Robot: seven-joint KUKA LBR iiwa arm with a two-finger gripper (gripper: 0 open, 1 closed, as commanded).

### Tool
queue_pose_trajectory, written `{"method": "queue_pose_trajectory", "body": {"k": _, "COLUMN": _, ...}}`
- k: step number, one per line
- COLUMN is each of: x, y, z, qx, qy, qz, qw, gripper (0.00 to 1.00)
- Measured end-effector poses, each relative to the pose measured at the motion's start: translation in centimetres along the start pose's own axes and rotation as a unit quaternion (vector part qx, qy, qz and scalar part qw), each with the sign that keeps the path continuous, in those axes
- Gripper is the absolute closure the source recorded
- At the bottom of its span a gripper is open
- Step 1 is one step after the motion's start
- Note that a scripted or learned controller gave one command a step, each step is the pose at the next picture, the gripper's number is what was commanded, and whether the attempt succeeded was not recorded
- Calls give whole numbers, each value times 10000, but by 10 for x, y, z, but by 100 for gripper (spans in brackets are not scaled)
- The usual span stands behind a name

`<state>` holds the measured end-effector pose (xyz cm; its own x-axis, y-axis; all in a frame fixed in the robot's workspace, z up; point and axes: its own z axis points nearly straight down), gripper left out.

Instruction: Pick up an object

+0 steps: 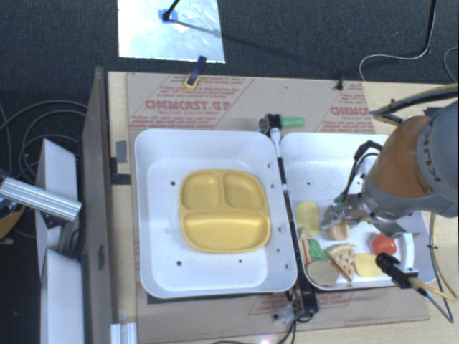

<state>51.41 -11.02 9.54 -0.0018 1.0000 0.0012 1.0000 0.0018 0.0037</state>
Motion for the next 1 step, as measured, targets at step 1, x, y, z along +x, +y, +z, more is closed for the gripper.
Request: {"method": "queue_pose_trajectory", "body": {"k": 1, "x": 82, "y": 49, "z": -104, "qx": -58, "qy": 10, "qz": -65, "qw": 10000, "gripper": 100}}
